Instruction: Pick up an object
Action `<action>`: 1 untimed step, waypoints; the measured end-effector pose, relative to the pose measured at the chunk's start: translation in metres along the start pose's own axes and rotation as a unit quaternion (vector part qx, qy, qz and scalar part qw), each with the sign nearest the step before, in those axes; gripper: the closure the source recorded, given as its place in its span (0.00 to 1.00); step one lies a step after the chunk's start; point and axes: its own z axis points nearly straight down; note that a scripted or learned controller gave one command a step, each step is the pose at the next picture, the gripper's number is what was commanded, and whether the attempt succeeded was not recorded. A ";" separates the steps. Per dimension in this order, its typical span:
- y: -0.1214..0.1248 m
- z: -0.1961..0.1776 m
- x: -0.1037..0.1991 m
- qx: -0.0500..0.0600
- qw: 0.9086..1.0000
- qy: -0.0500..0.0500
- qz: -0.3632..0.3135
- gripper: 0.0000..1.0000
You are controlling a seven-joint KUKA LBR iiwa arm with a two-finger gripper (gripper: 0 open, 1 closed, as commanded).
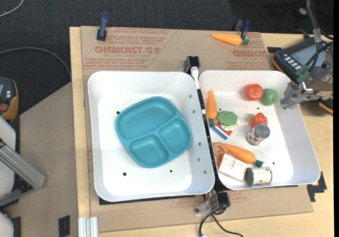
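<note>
Camera view looks down on the bench (132, 45), its brown board carrying two white bins side by side. Inside the left bin (100, 140) lies a teal divided plate (153, 131), set at a slant near the middle. Small things lie scattered in the right bin (302, 151): an orange carrot (211, 104) along its left wall, a second carrot (239, 152) lying nearer, a white box (231, 167) touching a small jar (258, 175) at the near edge, a green spotted ball (228, 119), a can (258, 134) just near a red strawberry (258, 119), and a red tomato (253, 91) beside a green lime (270, 96) at the far side. A third carrot (226, 38) rests on the board beyond the bins. At the right bin's far right rim the end effector (297, 94) hangs beside the lime; whether it is wide or narrow I cannot tell.
</note>
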 end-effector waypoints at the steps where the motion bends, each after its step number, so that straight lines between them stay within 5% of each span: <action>1: 0.031 -0.193 0.019 -0.002 1.000 -0.001 0.001 1.00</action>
